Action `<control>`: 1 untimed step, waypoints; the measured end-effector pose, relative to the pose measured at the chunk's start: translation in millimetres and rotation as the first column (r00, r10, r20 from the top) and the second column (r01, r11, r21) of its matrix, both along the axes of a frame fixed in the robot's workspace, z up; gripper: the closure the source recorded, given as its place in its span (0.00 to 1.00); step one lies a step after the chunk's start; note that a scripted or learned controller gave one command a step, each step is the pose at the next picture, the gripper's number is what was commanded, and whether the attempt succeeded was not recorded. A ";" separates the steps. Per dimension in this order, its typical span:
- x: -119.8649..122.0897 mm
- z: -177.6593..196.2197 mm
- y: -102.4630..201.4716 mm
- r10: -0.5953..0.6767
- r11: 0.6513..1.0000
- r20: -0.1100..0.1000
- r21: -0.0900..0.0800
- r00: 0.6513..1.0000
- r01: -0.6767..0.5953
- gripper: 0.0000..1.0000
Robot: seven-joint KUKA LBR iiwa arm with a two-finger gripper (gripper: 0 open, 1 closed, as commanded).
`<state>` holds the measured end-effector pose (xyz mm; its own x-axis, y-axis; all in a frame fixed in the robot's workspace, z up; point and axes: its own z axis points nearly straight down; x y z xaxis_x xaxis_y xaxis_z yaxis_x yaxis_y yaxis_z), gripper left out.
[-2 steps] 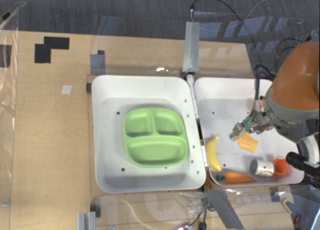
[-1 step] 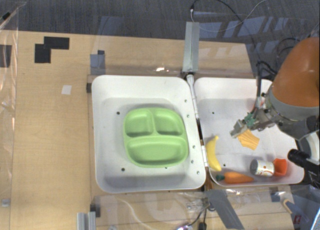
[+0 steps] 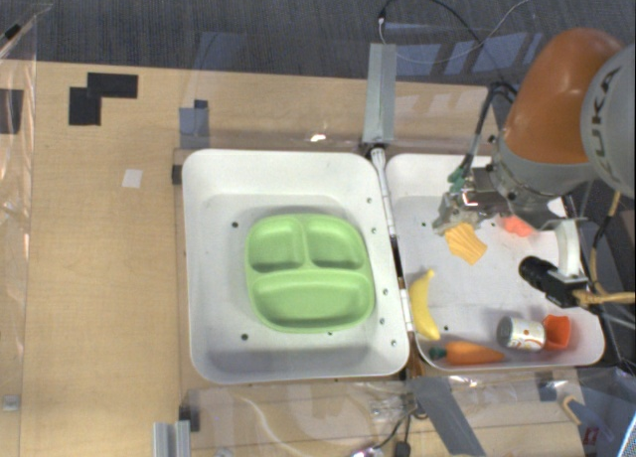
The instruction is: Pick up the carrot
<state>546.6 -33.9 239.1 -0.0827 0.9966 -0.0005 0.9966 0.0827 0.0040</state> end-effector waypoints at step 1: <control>-37.1 -28.9 -37.1 0.280 0.960 0.001 -0.001 0.960 -0.280 1.00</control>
<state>509.4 -71.0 210.2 -0.3584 0.9336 -0.0019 0.9336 0.3584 0.0044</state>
